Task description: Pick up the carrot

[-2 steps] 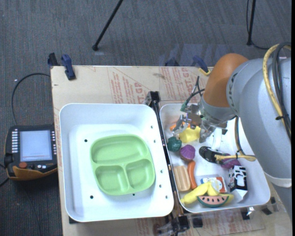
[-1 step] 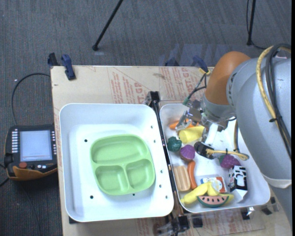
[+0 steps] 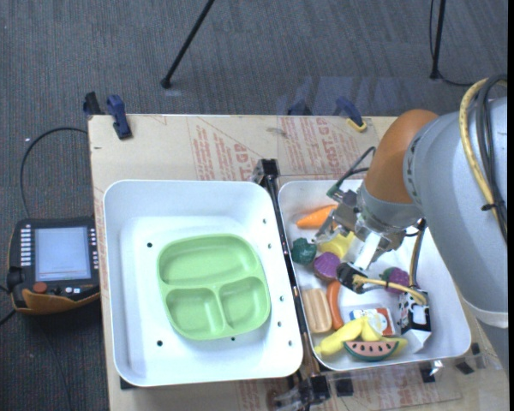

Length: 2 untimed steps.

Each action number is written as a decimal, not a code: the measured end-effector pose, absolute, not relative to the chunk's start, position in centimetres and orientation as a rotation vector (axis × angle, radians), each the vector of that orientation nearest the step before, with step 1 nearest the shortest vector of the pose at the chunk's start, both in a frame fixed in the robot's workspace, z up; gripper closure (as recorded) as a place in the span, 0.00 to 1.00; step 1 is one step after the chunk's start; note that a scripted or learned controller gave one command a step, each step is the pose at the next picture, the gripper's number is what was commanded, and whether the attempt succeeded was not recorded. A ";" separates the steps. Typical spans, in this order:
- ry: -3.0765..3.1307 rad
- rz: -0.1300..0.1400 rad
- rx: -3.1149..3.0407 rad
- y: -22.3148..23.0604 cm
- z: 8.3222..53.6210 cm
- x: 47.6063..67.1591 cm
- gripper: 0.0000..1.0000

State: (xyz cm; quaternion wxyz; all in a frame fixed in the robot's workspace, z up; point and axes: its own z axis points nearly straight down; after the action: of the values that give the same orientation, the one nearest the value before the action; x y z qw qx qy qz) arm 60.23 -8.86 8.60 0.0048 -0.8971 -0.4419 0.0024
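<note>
The orange carrot (image 3: 315,218) lies tilted in the far left corner of the right bin (image 3: 452,315), its tip pointing toward the back. My gripper (image 3: 349,245) hangs low over this bin, just right of and nearer than the carrot. It is open, with a yellow toy (image 3: 337,245) between the fingers. The carrot lies apart from the fingers, and nothing is lifted.
Around the gripper lie a dark green toy (image 3: 303,251), a purple toy (image 3: 327,266), a tan bun (image 3: 315,309), a red sausage (image 3: 335,303), a banana (image 3: 343,337) and a watermelon slice (image 3: 373,348). The left bin (image 3: 124,229) holds a green divided plate (image 3: 214,285).
</note>
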 end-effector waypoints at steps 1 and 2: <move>-1.381 0.012 -2.803 -8.8 9.5 60.2 1.00; -1.063 -0.003 -2.952 -2.7 19.0 61.2 1.00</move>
State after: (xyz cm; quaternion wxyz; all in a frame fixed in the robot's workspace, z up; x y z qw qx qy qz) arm 61.17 -2.69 18.97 0.0020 -0.9408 -0.3389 -0.0010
